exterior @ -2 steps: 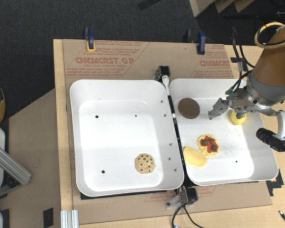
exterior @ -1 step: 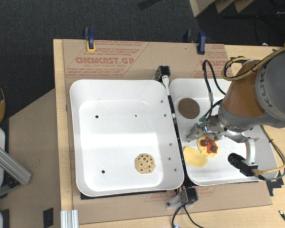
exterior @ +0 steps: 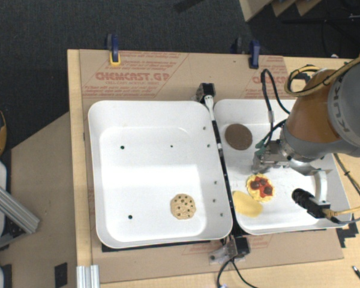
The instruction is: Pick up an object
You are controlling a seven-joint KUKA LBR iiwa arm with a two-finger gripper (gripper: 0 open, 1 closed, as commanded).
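Camera view puts the gripper (exterior: 265,164) in the right bin (exterior: 276,224), right of the frame's centre, hanging just above a small pizza-like toy (exterior: 261,186) with red topping; the toy lies directly below the fingertips in the picture, towards the lower edge, touching a pale yellow wedge (exterior: 247,204) at its lower left; whether the jaws are spread or closed I cannot tell from this slant, and nothing shows between them; a brown disc (exterior: 238,136) sits up and left of the gripper, near but apart; a cookie (exterior: 183,206) rests in the left bin (exterior: 108,161), well apart, so the pizza toy looks the nearest target, needing a short drop towards the frame's bottom.
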